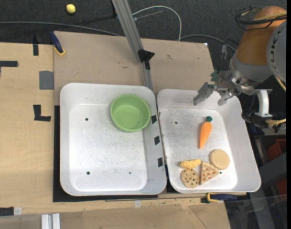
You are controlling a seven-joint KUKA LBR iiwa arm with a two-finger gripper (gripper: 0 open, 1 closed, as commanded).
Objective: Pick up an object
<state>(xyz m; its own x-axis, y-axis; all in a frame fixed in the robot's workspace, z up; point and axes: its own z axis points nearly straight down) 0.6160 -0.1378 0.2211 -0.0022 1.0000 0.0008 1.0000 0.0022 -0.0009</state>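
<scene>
**Two bins on the bench, gripper spread above the right one**

We look down on a tan bench (21, 128) with strips of dark tape on its left side and a brown board at its back. A small yellow ball (70, 8) lies on the dark floor beyond the far edge. A grey pole (128, 25) slants in over the back of the board.

In the left bin (78, 175) we see one green bowl (130, 112), upright, near the far right corner.

In the right bin (241, 173) a toy carrot (205, 133) lies near the middle, its green end toward the far edge. Along the near edge we find a cluster: a yellow corn piece (189, 164), a round cookie (189, 178), a pizza slice (208, 172) and a tan round biscuit (219, 159), all close together.

The gripper (212, 97) hangs over the right bin's far edge, fingers spread apart with nothing between them, well apart from the carrot.
</scene>
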